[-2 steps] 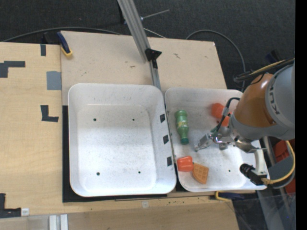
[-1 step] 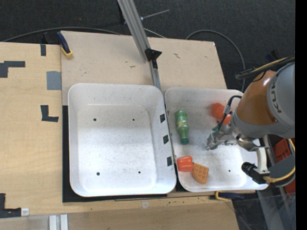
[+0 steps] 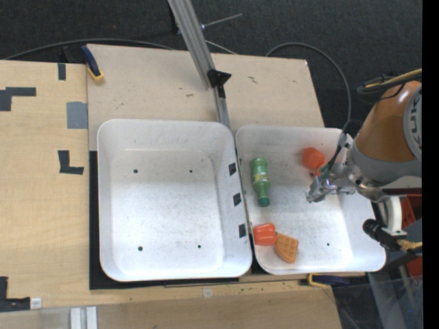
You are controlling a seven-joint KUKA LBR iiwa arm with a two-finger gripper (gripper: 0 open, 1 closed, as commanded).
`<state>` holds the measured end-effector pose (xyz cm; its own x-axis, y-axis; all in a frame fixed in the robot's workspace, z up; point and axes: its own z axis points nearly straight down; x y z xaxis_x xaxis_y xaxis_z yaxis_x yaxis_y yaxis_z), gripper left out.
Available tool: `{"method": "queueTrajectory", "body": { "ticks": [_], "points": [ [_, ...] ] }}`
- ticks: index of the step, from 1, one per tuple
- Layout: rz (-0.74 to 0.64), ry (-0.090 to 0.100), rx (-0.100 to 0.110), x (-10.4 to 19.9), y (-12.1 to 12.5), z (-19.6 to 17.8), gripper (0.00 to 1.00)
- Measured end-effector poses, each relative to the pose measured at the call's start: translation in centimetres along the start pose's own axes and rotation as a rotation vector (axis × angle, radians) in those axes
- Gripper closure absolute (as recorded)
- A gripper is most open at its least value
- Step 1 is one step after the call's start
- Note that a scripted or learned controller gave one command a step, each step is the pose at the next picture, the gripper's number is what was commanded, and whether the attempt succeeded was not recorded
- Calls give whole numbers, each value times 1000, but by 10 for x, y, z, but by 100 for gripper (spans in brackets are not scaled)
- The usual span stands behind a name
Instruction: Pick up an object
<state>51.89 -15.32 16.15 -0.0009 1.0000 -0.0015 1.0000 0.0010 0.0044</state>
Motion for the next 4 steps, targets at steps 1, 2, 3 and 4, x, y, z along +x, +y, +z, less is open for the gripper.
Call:
{"method": "queueTrajectory", "body": {
  "ticks": [1, 2, 3, 4],
  "points": [
    [-1, 0, 1, 0, 1, -44, 100],
    [-5, 3, 6, 48, 7, -39, 100],
    [-7, 4, 4, 104, 12, -55, 100],
    [-6, 3, 7, 152, 14, -49, 100]
  ]
}}
